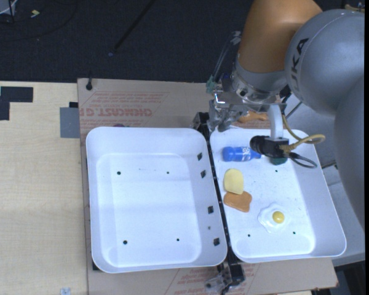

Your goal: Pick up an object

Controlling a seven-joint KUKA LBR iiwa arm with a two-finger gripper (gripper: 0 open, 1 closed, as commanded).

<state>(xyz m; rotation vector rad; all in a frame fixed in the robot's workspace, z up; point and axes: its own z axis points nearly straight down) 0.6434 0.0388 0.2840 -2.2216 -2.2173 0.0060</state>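
In the overhead camera view, the end effector [224,117] hung with the far left corner of the right-hand white bin [301,186] beneath it. I couldn't tell how far open it was, and I saw nothing gripped in it. The blue bottle [240,154] lay on its side just nearer than the end effector, apart from it. Further out from the end effector lay a yellow piece [234,180], an orange-brown piece [237,201] and a toy fried egg [273,217].
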